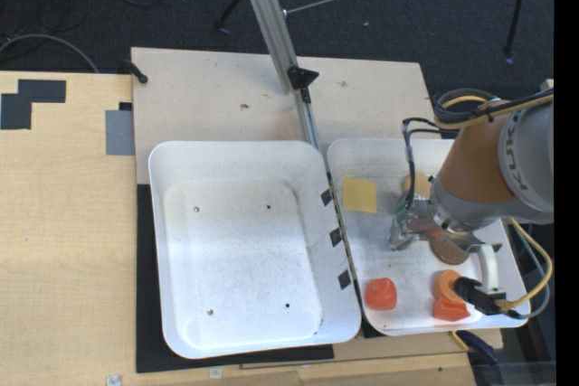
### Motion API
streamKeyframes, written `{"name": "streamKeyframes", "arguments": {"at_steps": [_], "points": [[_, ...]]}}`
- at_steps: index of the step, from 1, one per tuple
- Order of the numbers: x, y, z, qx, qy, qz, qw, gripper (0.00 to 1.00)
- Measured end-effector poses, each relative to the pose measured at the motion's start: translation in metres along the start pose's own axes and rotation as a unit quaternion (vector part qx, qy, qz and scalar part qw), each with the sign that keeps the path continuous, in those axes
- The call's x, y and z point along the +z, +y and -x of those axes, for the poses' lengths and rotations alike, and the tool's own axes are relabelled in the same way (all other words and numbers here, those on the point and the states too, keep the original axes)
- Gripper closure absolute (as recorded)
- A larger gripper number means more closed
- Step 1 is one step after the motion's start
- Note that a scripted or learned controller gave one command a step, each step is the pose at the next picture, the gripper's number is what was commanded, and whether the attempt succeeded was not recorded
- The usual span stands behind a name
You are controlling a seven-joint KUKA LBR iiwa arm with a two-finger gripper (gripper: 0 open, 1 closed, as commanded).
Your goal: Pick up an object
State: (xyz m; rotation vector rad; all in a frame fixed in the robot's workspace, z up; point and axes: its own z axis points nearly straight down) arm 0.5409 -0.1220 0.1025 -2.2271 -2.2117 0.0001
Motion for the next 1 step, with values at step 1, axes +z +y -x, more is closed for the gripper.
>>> {"name": "streamKeyframes", "arguments": {"at_steps": [1], "points": [[-0.0620, 0.0050, -0.0019, -0.004, -0.001, 0.003, 1.0000, 1.00]]}}
